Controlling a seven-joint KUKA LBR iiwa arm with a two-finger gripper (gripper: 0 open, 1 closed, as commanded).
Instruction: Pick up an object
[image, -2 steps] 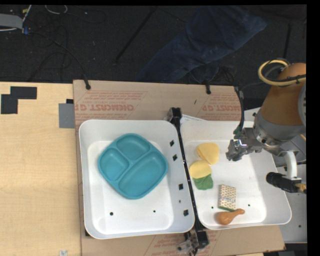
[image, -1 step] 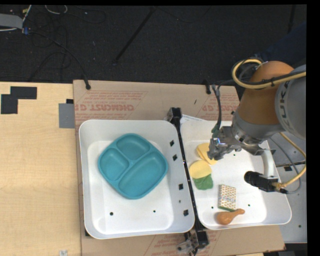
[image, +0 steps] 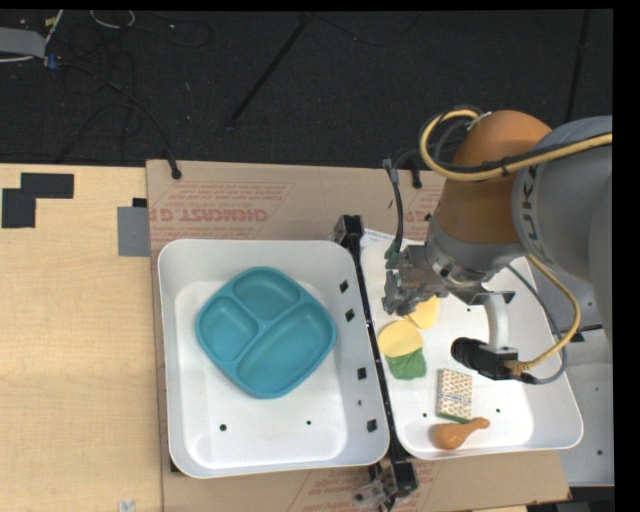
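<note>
So the arm (image: 500, 200) comes in from the right and has its end effector (image: 403, 292) down in the right bin (image: 560, 420), near that bin's left wall. Honestly can't tell how the end effector is set, it's just a dark clump from up here, and nothing visibly sits in it.

Right below it – touching or nearly so – is a yellow piece (image: 400, 338), with a second yellow bit (image: 425, 314) just to its right, tucked under the wrist. A green piece (image: 407, 365) lies against the lower edge of the first yellow one. Further down and to the right there's a small patterned box (image: 455, 394), and past that an orange pear-shaped thing (image: 458, 433).

Off to the left, across the divider, the other bin (image: 200, 440) has a teal divided plate (image: 265, 331) lying flat – well apart from the end effector.
</note>
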